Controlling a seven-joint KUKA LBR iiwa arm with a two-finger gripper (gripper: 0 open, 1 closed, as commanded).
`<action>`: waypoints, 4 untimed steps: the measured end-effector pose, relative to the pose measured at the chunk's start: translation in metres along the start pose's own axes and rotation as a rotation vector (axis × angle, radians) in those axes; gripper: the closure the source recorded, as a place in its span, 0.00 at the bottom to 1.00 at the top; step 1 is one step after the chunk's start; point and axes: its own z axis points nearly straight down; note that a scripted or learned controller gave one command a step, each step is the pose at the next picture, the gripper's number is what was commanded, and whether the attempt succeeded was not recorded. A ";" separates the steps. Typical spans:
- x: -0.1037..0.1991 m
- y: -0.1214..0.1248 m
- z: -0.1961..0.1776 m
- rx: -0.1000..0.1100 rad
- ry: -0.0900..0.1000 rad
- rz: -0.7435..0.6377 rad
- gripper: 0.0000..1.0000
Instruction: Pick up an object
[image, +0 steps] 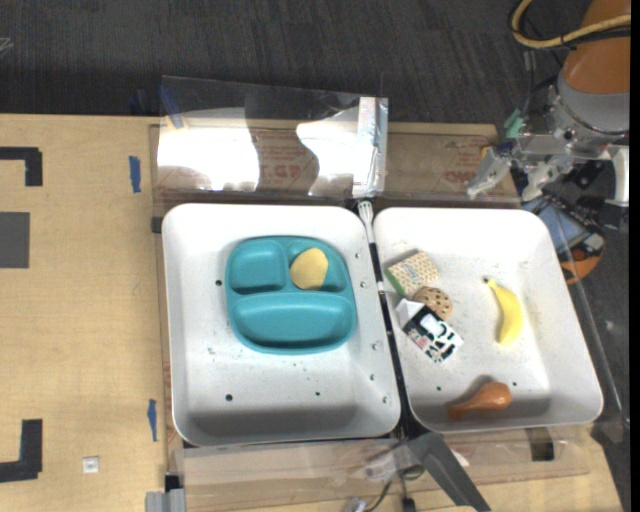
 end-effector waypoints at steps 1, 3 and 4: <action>0.030 -0.027 0.115 0.010 0.001 -0.020 0.00; 0.025 -0.110 0.186 -0.008 -0.003 -0.425 0.00; 0.016 -0.162 0.186 -0.009 -0.007 -0.912 0.00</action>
